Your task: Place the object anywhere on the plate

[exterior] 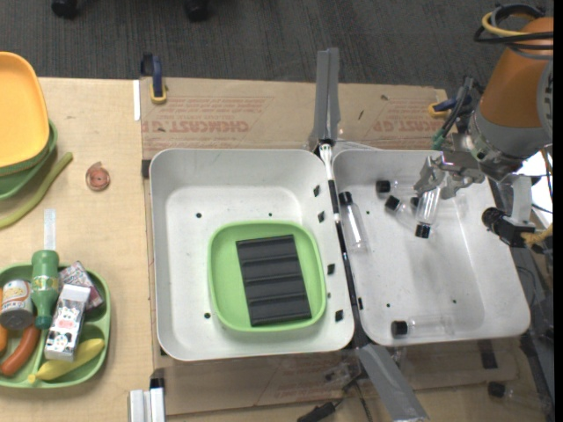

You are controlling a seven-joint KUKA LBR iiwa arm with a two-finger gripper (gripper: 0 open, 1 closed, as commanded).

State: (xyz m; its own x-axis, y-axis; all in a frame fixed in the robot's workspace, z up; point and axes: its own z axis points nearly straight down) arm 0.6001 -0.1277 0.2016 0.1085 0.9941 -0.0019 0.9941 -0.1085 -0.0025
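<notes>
Clear vial (427, 207), black-capped at its lower end, is seen tilted just beneath the gripper (442, 179), over the right bin (493, 319); whether it is gripped, and whether the gripper is spread or closed, cannot be told. Glossy white plastic forms that bin, where similar vials (352, 223) are scattered to the gripper's left, hard to make out. Farther left, the left bin (176, 236) holds a rounded green plate (222, 271) with a dark ribbed insert. Brown cardboard (229, 117) lies underneath, dark carpet (264, 25) beyond.
</notes>
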